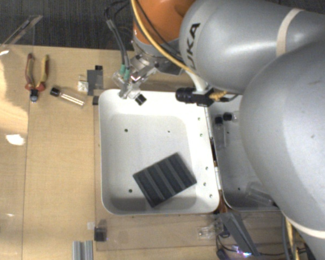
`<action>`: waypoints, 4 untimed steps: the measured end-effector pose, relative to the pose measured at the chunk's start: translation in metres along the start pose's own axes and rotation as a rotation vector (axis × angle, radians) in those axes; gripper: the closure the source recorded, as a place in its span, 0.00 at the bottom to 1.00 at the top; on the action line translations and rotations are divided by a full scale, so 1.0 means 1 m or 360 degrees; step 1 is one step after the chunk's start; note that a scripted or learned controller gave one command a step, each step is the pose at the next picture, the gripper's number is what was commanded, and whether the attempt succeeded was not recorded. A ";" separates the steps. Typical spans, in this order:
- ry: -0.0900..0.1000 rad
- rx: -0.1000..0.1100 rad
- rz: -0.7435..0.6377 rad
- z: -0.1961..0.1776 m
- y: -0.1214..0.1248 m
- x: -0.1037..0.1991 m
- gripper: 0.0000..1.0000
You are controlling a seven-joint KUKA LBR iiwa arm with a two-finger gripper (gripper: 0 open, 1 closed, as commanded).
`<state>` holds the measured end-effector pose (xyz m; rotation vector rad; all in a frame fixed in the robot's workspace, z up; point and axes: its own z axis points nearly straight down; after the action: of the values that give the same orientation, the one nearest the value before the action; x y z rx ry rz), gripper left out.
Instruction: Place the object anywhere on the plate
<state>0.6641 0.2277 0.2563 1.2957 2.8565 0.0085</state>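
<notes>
A black ribbed rectangular plate lies flat and slanted in the near half of the left white bin. My gripper hangs over the bin's far left corner, well away from the plate. A small black piece sits right beside the gripper's tip, over the bin's far rim. Whether it is held or rests on the bin cannot be made out. The big grey arm with its orange band covers the upper right of the view.
On the wooden bench left of the bin lie red-handled pliers, a small clear tube with a black cap and a black block. The right bin is mostly hidden by the arm.
</notes>
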 end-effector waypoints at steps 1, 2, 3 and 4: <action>0.0001 -0.0002 -0.1144 0.026 0.000 0.003 1.00; -0.0003 -0.0005 -0.1092 -0.074 0.006 0.006 1.00; 0.0003 0.0003 -0.0736 0.057 0.002 0.009 1.00; -0.0003 -0.0004 -0.1000 -0.036 0.003 0.009 1.00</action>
<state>0.6601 0.2359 0.2923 0.3493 3.1132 0.0080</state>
